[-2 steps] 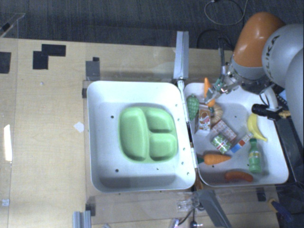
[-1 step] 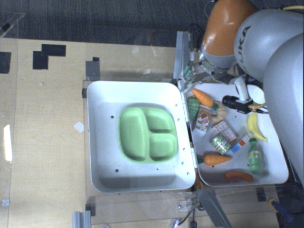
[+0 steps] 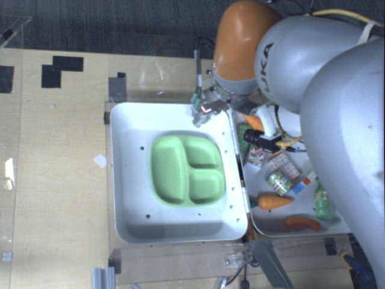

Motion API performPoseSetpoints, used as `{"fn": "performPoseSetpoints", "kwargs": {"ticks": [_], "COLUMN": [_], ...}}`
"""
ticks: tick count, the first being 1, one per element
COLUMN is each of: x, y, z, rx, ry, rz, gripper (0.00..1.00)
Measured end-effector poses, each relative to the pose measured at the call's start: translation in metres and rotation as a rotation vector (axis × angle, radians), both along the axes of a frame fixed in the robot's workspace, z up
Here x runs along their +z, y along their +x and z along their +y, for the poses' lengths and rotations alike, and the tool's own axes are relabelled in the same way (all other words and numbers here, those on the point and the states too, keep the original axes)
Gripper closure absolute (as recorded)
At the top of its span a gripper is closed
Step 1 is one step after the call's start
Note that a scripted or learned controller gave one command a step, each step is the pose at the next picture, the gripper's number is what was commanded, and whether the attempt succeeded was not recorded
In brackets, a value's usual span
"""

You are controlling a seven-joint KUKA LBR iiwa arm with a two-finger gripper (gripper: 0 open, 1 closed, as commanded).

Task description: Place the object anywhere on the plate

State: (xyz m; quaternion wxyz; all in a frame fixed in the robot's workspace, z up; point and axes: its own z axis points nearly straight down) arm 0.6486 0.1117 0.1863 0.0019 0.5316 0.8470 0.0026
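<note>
Gripper (image 3: 201, 110) sits over far right corner of left bin (image 3: 129, 221), above green plate (image 3: 187, 168). Cannot tell from my feed whether it grips anything; nothing visible under it. Plate has three compartments, all bare. Candidate objects lie in right bin (image 3: 260, 226): carrot (image 3: 274, 201), small can (image 3: 278, 182), red piece (image 3: 302, 223), green bottle (image 3: 322, 203). My plan if load confirmed: move toward me and left, centre over big left compartment, lower close, then release. If no load, back to right bin, pick carrot, which lies apart from clutter.
</note>
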Motion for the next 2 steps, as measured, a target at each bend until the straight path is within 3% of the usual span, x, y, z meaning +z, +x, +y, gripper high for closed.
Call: {"fn": "performPoseSetpoints", "kwargs": {"ticks": [1,2], "x": [0.003,-0.07], "y": [-0.055,-0.077], "z": [0.064,0.042], "rx": [0.219,0.203], "ry": [-0.001,0.0], "rz": [0.0,-0.001], "gripper": [1.0,1.0]}}
